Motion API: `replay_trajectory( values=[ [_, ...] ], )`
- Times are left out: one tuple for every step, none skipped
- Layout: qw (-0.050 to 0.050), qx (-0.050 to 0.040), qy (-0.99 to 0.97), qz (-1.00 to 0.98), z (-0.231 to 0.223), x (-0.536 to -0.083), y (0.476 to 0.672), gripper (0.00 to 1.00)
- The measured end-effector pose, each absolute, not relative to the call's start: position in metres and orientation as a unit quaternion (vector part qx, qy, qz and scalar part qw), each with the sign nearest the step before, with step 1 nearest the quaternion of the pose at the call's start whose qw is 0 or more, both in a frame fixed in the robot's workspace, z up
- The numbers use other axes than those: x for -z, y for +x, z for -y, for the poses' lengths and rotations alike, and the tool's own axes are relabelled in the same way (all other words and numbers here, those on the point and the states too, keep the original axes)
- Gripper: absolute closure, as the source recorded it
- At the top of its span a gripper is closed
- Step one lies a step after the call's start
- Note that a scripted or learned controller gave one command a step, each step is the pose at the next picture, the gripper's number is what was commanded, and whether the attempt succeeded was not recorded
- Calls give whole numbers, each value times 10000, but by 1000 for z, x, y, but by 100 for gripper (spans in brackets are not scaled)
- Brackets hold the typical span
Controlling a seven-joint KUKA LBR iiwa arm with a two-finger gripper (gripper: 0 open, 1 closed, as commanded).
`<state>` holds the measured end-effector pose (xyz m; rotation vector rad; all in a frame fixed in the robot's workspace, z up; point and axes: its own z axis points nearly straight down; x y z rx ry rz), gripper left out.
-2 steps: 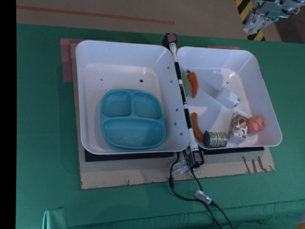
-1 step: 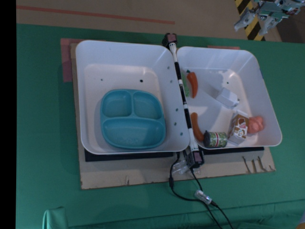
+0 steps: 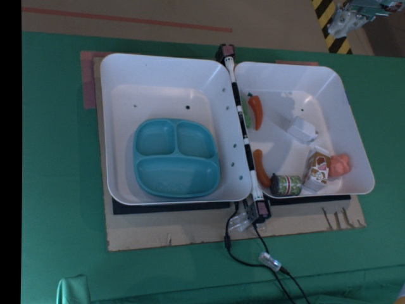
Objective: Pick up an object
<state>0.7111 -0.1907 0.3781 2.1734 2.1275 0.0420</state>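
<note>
The claw (image 3: 370,2) is up in the far right corner of the view, over the floor by the yellow and black stripes. It is well apart from both bins. It looks small and blurry there, so I cannot tell if it is open or shut, and it holds nothing that I can see.

The closest bin to it is the right bin (image 3: 345,97). All the small things to pick up are in this bin. A white block (image 3: 302,130) lies near the middle. A toy carrot (image 3: 255,112) lies by the left wall. It runs from the far side to the near side, with its green end at the far side. A second long orange thing (image 3: 259,168), maybe another carrot, lies nearer along the same wall and points the same way. Just beside its near end is a can (image 3: 286,184) on its side, running left to right, with its dark end to the left. Next to the can is a small carton (image 3: 318,170), touching a pink-orange toy (image 3: 341,164).

The left bin (image 3: 126,75) has a blue plate (image 3: 177,158) with three parts.
</note>
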Motion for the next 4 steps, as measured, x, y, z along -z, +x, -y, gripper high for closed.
replay_trajectory(
  values=[
    [60, -11, 7103, -7039, 188, -373, 610, 100],
    [61, -12, 7100, -7042, 188, -373, 610, 0],
    [82, -16, 7087, -7055, 153, -348, 662, 0],
    [92, -8, 7098, -7043, 178, -325, 691, 0]
  ],
)
